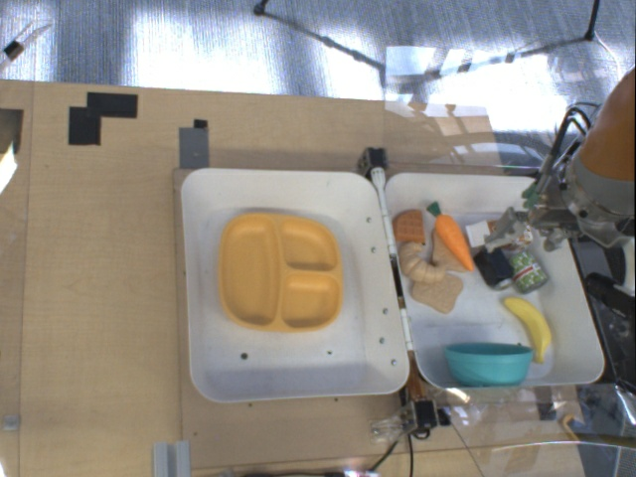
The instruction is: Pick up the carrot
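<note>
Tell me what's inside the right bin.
The right bin holds the carrot, a banana, a teal bowl, a green can, bread pieces and a brown item. The end effector covers things beneath it.

The table (99,296) is pale tan wood grain with black square marks (101,114) near its far left corner. Both bins, the left bin (219,366) and the right bin (576,356), are plain white. A yellow-orange divided plate (280,270) lies in the left bin. In the right bin, the carrot (454,241) is bright orange with a dark green top, the banana (531,326) yellow, the bowl (487,363) teal, and the bread slice (438,290) light tan. The arm (608,142) shows its orange band over grey.
</note>
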`<state>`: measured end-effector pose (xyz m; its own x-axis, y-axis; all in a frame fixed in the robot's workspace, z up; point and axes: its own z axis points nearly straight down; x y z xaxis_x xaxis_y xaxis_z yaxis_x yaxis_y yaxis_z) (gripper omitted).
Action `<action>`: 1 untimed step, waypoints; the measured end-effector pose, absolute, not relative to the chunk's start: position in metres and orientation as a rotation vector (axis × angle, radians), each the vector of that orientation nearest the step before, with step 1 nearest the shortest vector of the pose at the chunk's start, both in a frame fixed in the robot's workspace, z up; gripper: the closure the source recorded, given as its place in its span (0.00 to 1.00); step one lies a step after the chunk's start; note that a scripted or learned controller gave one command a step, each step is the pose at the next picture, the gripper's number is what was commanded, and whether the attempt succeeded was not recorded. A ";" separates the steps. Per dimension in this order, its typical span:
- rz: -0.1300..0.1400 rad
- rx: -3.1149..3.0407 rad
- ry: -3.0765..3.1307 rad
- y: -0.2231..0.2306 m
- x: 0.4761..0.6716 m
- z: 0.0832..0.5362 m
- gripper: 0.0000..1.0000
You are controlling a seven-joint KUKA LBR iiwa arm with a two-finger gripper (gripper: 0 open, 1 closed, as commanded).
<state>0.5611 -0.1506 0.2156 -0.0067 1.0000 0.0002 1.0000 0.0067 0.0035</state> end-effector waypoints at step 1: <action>0.021 2.081 2.328 -0.117 0.604 0.111 0.00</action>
<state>0.6040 -0.1174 0.1105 -0.1115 0.9938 -0.0052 0.9935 0.1116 0.0226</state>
